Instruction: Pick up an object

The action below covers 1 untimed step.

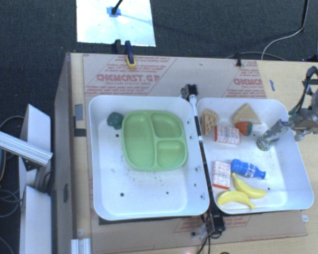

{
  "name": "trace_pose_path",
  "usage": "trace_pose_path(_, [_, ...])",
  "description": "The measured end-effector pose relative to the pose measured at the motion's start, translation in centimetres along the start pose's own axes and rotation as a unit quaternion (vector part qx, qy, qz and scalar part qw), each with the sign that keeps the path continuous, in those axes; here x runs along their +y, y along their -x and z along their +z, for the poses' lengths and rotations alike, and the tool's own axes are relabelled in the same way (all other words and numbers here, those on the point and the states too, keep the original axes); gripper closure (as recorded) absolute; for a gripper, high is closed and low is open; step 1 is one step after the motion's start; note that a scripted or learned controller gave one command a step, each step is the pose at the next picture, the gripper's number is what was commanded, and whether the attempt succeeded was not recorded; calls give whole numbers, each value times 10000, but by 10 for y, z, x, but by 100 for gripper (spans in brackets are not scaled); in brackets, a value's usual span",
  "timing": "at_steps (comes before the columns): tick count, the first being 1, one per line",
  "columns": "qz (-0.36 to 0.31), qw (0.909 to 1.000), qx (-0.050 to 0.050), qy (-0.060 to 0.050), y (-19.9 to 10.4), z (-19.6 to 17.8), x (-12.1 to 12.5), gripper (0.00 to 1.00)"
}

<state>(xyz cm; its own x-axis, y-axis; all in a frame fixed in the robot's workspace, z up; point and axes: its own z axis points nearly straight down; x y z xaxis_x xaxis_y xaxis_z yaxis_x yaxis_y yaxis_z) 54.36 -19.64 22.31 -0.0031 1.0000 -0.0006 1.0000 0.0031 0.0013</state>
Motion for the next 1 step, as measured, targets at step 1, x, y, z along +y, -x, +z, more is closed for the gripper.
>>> trace_pose_path(1, [-10,10000,-13,42,-7,85,58,0])
